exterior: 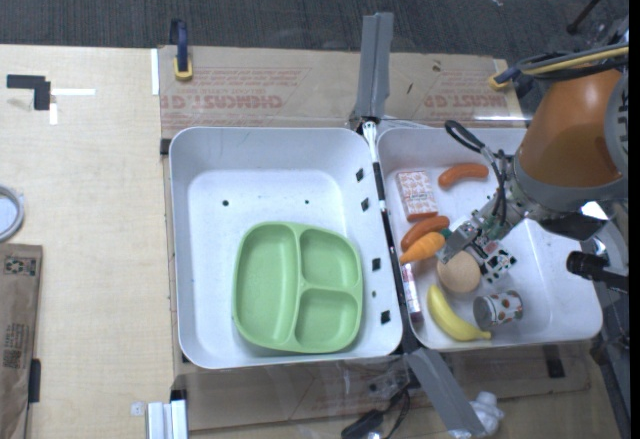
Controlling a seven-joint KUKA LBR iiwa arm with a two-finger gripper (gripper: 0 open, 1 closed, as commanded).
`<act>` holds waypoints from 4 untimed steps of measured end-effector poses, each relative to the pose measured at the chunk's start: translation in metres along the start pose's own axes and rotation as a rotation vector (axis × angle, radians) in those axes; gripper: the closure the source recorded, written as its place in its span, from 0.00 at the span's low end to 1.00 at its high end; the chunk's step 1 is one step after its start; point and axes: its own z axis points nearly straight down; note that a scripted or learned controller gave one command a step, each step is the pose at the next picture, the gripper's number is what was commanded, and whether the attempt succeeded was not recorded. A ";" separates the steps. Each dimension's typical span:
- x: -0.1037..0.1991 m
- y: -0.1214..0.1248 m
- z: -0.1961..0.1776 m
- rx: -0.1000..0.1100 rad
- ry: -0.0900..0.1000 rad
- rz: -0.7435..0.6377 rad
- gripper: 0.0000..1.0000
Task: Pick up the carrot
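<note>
The orange carrot (422, 247) lies in the right bin (570, 327), near its left wall, pointing down-left. A redder, longer vegetable (426, 226) lies just above it and touches it. My gripper (470, 237) hangs low over the bin, just right of the carrot's thick end and above a tan egg-shaped thing (459, 274). The grey arm with its orange band (565, 132) comes in from the right. Nothing shows as held.
Also in the right bin are a sausage (463, 173), a snack packet (415, 193), a banana (452, 316), a small can (498, 308), a dice (499, 264) and a red marker (410, 289). The left bin (200, 227) holds a green divided plate (298, 287).
</note>
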 end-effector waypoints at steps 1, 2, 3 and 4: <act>0.004 -0.001 0.050 -0.001 -0.001 -0.147 0.00; -0.001 -0.003 0.040 -0.002 -0.012 -0.141 1.00; -0.001 -0.003 0.040 -0.002 -0.011 -0.142 0.00; -0.002 -0.002 0.030 -0.003 -0.013 -0.138 1.00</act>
